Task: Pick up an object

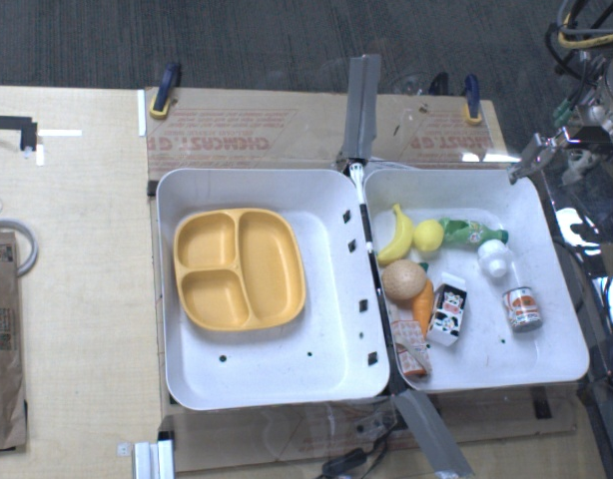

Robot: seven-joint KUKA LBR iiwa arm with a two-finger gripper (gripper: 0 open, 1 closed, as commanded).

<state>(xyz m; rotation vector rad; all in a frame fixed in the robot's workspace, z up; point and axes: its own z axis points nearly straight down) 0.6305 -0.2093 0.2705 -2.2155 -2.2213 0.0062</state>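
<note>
No object has been picked up yet: every candidate item lies at rest in the right bin (546,367), and the whole pick, meaning approach, descent, closure and lift, appears to remain. The items cluster in the left half of that bin. A banana (394,236) lies at about 10 o'clock from the bin centre, touching a lemon (428,235) on its right. A green packet (472,233) extends from the lemon toward 2 o'clock, and a white bottle (494,260) lies just below the packet's right end. A round brown fruit or vegetable (404,280) sits beside the dividing wall, touching a carrot (423,307) at its 5 o'clock side. A small milk carton with a cow print (447,315) lies just beside the carrot, and a flat red-and-white snack packet (410,351) lies at 7 o'clock against the bin's near-left wall. A small can with a red label (523,308) stands apart at 4 o'clock, well clear of the other items, and judged from its isolation it is the least obstructed target. The left bin (326,362) holds a yellow divided plate (241,268) with three compartments, all of them bare. The arm (584,118) is parked at the view's upper right, at about 2 o'clock from the right bin and outside its rim, with cabling and metal fittings visible there. The end effector cannot be made out clearly in that clutter, so its state, open or closed, cannot be told. Nothing is visibly held.
</note>
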